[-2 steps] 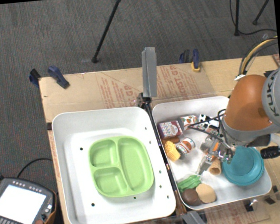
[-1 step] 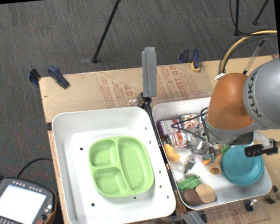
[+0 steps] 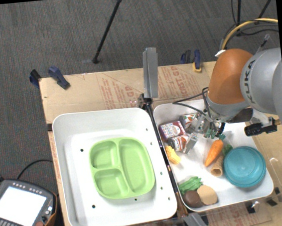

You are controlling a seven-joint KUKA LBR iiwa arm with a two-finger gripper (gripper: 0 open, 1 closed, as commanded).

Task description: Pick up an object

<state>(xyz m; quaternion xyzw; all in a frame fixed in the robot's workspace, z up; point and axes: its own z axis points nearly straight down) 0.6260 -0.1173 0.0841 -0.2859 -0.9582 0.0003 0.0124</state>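
The carrot (image 3: 214, 151) is lying just right of and below the gripper (image 3: 201, 131), which is hovering with fingers apart over the cans (image 3: 173, 130), likely because it is lining up a grasp.

The grey arm (image 3: 265, 79) bears black block letters on its housing just right of the orange band, reading "KU" with the remaining letters cut off by the curve of the casing. The brown cardboard sheet (image 3: 108, 91) on the desk carries faint red print behind the bins, upside down from this view and too pale to read with certainty. The small packets (image 3: 173, 130) in the right bin have red and white labels whose print is too small to make out.
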